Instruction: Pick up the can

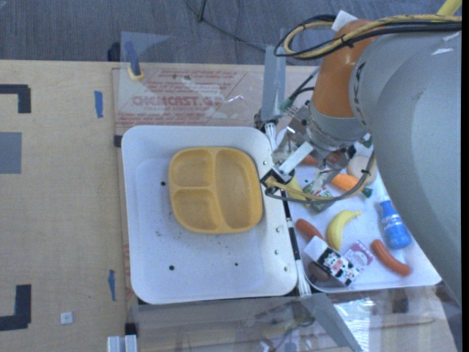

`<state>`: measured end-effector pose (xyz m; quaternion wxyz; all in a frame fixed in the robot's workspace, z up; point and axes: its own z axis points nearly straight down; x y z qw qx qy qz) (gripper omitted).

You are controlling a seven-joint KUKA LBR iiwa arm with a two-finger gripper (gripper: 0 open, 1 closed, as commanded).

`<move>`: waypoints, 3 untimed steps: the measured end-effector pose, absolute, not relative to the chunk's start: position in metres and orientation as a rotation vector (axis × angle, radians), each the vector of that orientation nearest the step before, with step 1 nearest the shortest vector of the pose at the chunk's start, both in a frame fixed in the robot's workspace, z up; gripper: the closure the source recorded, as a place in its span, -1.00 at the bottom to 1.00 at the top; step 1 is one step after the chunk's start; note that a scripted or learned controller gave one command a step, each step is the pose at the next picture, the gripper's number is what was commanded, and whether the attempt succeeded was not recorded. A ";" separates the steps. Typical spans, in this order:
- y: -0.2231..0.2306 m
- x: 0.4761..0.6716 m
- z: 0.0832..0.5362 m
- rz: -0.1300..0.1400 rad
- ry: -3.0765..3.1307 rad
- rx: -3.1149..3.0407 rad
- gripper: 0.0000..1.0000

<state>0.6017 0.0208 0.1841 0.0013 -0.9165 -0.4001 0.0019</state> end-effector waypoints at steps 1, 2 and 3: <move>0.063 0.561 0.184 0.007 -1.010 -2.972 -1.00; 0.077 0.546 0.158 -0.064 -0.918 -3.031 -1.00; 0.064 0.565 0.192 0.003 -0.926 -3.001 -1.00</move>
